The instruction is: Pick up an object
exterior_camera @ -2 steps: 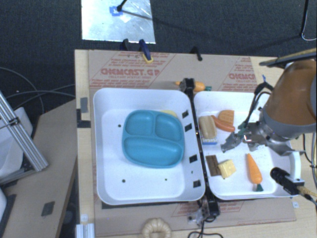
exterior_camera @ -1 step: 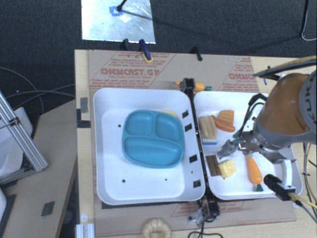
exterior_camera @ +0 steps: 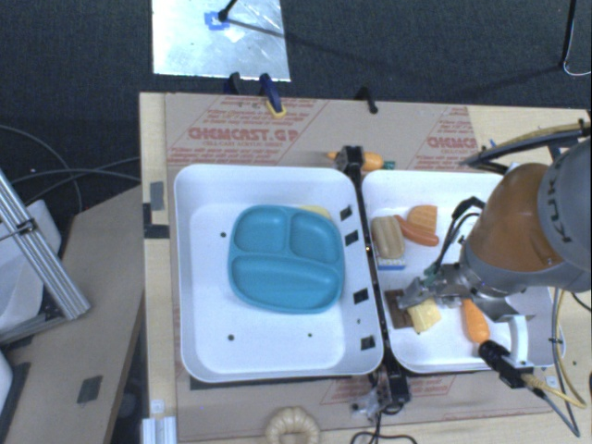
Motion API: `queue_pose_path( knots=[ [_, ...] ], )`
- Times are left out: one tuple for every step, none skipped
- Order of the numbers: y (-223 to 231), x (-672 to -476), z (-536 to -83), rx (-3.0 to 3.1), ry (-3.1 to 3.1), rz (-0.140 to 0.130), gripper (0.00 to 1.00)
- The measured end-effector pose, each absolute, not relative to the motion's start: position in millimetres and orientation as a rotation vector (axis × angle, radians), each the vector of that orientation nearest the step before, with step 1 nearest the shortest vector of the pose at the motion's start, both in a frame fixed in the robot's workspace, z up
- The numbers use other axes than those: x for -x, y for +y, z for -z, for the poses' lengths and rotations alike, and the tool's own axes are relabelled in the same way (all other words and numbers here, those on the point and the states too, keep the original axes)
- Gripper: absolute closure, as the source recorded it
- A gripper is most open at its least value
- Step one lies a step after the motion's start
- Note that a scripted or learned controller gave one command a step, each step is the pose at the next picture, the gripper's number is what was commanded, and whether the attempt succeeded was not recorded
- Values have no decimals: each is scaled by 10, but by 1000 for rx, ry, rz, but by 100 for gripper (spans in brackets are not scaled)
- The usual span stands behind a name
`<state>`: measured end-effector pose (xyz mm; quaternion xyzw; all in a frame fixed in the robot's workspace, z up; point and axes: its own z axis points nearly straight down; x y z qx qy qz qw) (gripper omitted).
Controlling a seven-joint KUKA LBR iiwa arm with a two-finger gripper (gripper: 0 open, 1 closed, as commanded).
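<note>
At the near edge of the right bin (exterior_camera: 435, 363), the pincer (exterior_camera: 418, 296) hovers low over a pale yellow block (exterior_camera: 425, 317), which lies just beneath its tips; whether it is gripping cannot be told. An orange carrot-like piece (exterior_camera: 474, 322) lies beside it. Farther back lie a tan bread-like piece (exterior_camera: 388, 237) and an orange wedge (exterior_camera: 422, 225). The left bin (exterior_camera: 199, 248) holds a blue divided plate (exterior_camera: 284, 257).

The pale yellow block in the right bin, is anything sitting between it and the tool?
Nothing visible does. The tool hangs right at the pale yellow block, against the brown piece on its left. The orange carrot lies off to the block's right, and the tan bread piece sits farther up the right bin.
</note>
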<state>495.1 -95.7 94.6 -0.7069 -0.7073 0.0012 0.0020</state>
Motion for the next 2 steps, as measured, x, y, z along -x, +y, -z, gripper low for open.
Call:
queue_pose_path(
  knots=[
    [-961,-4966,-868,2220,-2223,3,0],
    [-940,-4989,-985,2220,-2226,13,100]
  ],
)
